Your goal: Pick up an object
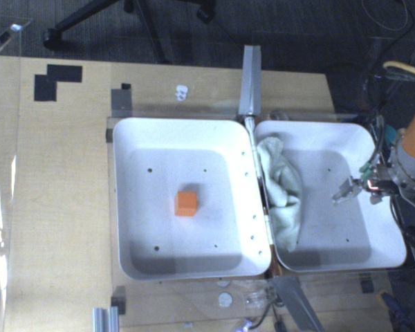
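A small orange cube (186, 203) lies near the middle of the left bin (131, 254). A crumpled white cloth (280, 189) is bunched along the left wall of the right bin (391, 254). My gripper (360, 194) hangs over the right part of the right bin, reaching in from the right edge. It is to the right of the cloth and apart from it. It is open, with bare bin floor showing between its fingers and nothing held.
A metal post (251, 81) stands behind the divider between the two bins. Cables and the arm's body crowd the right edge past the right bin. Wooden bench top (55, 185) stretches to the left of the bins.
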`<state>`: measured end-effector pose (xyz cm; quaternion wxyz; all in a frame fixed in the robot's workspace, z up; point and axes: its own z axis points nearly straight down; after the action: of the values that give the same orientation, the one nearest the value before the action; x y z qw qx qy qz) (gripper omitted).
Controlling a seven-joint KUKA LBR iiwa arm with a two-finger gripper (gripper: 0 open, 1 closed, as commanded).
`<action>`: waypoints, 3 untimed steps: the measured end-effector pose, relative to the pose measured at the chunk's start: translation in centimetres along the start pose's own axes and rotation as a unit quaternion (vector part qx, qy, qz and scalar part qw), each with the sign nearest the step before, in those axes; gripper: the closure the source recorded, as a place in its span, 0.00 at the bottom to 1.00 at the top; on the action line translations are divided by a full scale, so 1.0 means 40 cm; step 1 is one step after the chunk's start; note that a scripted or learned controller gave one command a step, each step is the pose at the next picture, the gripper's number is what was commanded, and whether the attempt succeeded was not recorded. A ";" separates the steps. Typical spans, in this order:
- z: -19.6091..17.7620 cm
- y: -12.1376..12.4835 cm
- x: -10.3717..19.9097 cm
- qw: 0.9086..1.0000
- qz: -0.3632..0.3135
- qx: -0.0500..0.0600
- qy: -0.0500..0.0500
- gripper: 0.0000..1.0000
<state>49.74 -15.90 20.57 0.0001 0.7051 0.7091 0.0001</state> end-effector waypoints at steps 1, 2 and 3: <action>0.278 0.185 -0.108 0.999 -0.050 -0.003 -0.001 0.00; 0.249 0.190 -0.107 0.999 -0.051 -0.006 -0.001 1.00; 0.228 0.348 -0.077 0.982 -0.191 -0.004 -0.002 1.00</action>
<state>63.66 -18.91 11.45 0.0042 0.5566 0.8308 0.0015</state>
